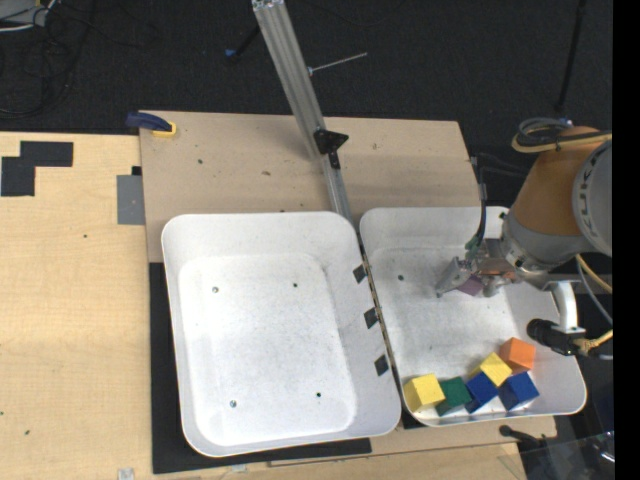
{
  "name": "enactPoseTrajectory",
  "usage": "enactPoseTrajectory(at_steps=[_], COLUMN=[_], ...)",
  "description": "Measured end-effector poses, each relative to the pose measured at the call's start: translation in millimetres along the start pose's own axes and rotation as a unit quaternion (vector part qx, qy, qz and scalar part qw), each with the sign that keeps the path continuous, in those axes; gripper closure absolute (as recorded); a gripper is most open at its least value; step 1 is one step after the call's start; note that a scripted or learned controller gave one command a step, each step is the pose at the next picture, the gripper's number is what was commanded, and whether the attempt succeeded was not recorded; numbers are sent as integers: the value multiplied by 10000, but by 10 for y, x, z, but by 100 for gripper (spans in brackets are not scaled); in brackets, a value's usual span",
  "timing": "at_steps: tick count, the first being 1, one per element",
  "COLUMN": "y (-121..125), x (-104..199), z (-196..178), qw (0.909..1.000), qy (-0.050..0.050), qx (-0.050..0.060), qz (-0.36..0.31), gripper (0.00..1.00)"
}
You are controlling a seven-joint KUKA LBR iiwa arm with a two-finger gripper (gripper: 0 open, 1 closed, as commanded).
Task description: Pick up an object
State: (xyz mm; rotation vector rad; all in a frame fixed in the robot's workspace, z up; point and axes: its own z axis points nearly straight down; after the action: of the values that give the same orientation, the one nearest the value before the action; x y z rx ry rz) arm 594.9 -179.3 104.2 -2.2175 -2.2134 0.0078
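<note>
The pincer (pixel 470 275) seems closed on a small purple object (pixel 470 284); its long axis is unreadable.

A pale wooden bench (pixel 250 163) seen from above. Two shallow white bins, the left bin (pixel 262 333) and the right bin (pixel 430 308), sit side by side on it

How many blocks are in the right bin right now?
6, clustered at the near edge: yellow, green, blue, yellow, blue, orange. A purplish thing sits at the gripper; more may be hidden.
</note>
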Motion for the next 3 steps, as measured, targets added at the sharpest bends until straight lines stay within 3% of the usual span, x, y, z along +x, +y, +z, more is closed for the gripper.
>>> enactPoseTrajectory(at_steps=[1,3], y=[13,-35], x=[-17,33], z=[-143,-1205], qw=[10000,10000], qy=[-7,-18], qx=[-31,-68], qz=[28,-12], gripper=[100,100])
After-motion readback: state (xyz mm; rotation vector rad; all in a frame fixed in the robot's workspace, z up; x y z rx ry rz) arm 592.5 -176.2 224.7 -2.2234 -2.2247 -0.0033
